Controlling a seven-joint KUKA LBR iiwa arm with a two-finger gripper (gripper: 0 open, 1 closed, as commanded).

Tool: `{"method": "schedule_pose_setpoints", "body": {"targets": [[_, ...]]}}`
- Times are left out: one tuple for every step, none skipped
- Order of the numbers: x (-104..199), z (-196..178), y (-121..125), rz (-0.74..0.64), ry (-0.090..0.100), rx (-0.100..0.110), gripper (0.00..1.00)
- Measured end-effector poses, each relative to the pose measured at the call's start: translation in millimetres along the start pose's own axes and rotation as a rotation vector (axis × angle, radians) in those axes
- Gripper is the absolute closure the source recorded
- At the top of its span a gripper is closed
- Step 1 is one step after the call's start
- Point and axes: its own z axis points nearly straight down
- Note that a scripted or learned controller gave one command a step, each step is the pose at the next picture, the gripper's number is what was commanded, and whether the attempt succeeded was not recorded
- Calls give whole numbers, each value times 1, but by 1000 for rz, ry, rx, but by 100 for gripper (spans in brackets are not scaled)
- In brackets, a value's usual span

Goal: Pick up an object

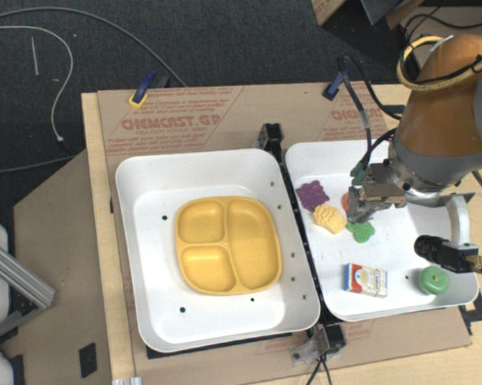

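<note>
My gripper [359, 214] reaches down into the right bin [385, 158] from the right. Its tips sit just above a small green toy [363, 232] and right of a yellow corn-like toy [330, 219]. A purple grape cluster [311, 195] lies at the bin's left side. A white, blue and red box [365, 279] lies near the front, and a green round piece [433, 280] sits at the front right. Nothing is visibly held between the fingers.
The left bin [143, 193] holds a yellow divided plate [228, 245]. A black clamp [269, 135] sits between the bins at the back. A black part of the arm [444, 252] hangs over the right bin's right side. Cables run behind the bench.
</note>
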Motion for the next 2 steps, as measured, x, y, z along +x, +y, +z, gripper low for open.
{"method": "schedule_pose_setpoints", "body": {"targets": [[53, -2, -4, 1, 0, 0, 100], [106, -2, -1, 1, -2, -3, 100]]}}
